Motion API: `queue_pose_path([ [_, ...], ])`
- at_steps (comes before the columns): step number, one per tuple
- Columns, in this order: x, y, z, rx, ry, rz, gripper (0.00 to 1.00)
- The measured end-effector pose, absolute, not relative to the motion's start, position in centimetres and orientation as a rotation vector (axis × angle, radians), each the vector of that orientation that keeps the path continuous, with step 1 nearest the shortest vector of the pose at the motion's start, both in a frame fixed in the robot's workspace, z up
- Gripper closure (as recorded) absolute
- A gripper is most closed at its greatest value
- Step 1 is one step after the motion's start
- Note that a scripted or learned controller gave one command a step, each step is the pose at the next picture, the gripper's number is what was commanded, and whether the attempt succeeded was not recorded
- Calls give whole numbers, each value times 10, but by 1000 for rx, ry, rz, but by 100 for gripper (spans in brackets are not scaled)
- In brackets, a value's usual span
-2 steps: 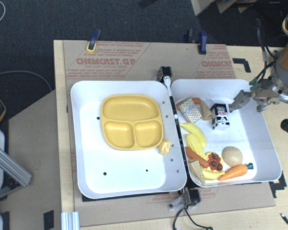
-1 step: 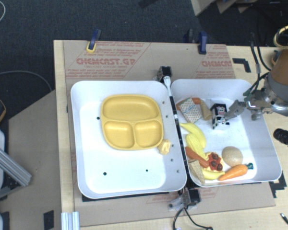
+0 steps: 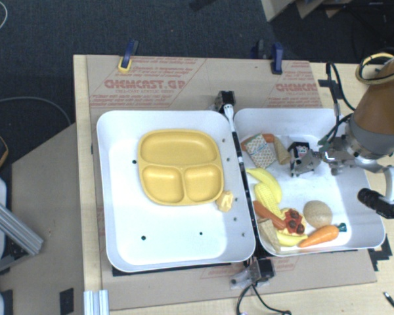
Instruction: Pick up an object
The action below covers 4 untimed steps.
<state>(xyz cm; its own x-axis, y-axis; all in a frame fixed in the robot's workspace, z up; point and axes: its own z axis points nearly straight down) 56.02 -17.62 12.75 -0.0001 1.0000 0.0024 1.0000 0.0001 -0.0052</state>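
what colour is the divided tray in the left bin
Pale yellow. The divided tray, with three compartments, shows plainly in the camera view against the white left bin.

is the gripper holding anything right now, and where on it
Nothing is held. The gripper hangs over bare floor of the right bin, beside the cracker, with nothing between its jaws.

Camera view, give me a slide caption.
Gripper over the right bin of toy food; yellow tray in the left bin.
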Motion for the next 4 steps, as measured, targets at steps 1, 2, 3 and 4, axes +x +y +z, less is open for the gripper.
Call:
queue_pose_path([
  [1, 560, -175, 82, -2218, -2217, 3, 0],
  [2, 561, -176, 96, -2223, -2221, -1, 100],
  [3, 566, -170, 141, -2225, -2227, -4, 100],
  [4, 575, -164, 193, -2224, -2229, -6, 100],
])
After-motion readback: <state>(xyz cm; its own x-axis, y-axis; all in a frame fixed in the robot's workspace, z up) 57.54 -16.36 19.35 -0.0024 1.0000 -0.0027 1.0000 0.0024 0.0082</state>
